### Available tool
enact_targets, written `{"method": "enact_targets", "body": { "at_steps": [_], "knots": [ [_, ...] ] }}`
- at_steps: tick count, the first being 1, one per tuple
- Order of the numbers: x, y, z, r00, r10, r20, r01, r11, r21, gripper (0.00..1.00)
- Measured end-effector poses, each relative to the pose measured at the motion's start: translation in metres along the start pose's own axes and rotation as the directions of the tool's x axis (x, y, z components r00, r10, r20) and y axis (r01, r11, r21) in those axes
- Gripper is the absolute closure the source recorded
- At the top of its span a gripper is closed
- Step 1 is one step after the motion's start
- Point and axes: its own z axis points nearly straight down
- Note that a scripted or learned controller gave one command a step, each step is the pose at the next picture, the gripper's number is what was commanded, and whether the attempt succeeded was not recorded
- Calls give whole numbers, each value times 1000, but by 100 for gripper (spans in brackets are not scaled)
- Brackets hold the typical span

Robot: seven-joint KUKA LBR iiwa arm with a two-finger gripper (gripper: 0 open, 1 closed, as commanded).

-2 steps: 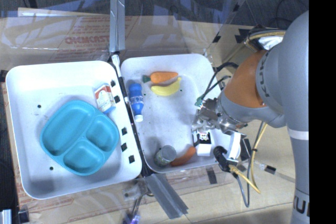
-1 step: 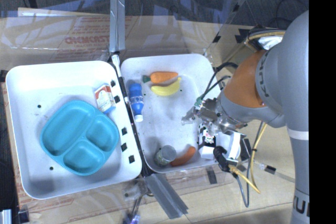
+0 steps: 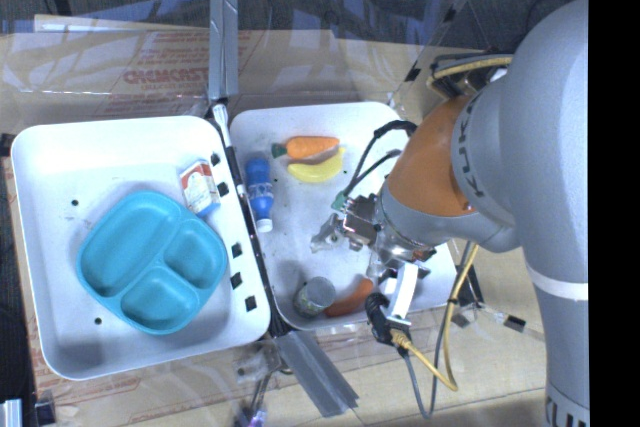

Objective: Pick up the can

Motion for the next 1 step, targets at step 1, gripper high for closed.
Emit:
{"method": "enact_targets", "body": {
  "at_steps": [1],
  "knots": [
    [12, -6, 54, 981, -194, -1, 194, 981, -1, 0]
  ]
}}
